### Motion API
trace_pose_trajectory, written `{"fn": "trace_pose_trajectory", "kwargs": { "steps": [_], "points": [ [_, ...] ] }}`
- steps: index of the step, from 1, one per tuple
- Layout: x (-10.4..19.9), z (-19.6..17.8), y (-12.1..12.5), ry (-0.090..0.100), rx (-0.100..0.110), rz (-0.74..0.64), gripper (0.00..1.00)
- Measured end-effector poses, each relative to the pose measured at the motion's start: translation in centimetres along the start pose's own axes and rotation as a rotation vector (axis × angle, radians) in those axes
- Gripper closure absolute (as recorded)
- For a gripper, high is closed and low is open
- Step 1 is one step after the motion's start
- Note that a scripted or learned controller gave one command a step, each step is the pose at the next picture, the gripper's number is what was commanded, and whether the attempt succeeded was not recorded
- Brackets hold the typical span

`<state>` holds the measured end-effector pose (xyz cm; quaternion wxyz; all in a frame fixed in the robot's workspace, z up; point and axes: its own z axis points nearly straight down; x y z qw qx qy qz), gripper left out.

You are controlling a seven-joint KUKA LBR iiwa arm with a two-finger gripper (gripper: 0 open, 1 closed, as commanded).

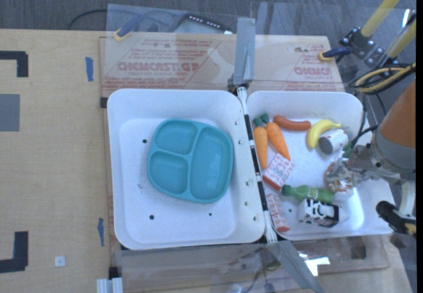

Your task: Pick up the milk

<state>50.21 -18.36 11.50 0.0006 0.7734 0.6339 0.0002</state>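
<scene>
I cannot tell whether the fingers [340, 176] are spread or closed; clutter masks them. The milk [320, 211] lies just below-left of them, touching the green bottle [306, 192]. Risk, in my judgement: a descent here catches the bottle instead.

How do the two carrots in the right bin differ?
The left carrot hugs the bin's left wall and points straight down the view; the right carrot slants, its tip toward the red-and-white carton. The left carrot looks paler orange. Both are orange, lying flat, green tops toward the far edge.
</scene>
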Motion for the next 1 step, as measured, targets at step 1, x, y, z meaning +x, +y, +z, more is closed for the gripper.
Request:
{"fn": "trace_pose_trajectory", "kwargs": {
  "steps": [1],
  "points": [
    [5.57, -10.78, -2.69, 0.001, 0.002, 0.047, 1.00]
  ]
}}
